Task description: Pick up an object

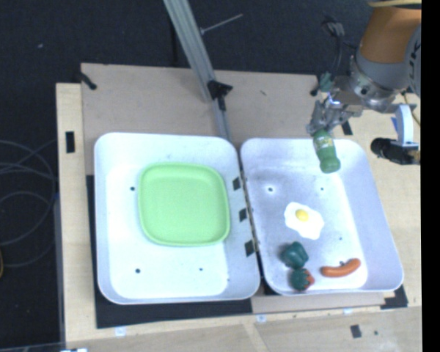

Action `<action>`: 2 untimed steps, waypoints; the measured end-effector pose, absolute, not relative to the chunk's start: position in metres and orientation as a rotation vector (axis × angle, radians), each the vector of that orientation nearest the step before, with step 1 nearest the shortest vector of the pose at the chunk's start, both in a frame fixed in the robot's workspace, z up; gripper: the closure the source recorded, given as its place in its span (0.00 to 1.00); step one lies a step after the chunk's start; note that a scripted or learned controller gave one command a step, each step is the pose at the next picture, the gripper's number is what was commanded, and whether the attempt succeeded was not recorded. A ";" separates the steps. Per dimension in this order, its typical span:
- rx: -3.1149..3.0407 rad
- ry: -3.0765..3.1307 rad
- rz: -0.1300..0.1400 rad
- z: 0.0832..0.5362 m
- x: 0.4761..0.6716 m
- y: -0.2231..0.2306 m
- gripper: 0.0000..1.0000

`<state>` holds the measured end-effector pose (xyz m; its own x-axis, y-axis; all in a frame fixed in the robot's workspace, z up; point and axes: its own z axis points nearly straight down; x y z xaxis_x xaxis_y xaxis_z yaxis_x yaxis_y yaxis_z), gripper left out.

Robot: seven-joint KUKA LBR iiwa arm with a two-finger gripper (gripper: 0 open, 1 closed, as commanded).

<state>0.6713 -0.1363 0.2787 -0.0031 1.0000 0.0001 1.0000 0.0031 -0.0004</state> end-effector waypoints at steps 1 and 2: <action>-2.217 -2.225 0.000 0.263 0.671 -0.083 1.00; -2.218 -2.225 -0.001 0.265 0.665 -0.030 1.00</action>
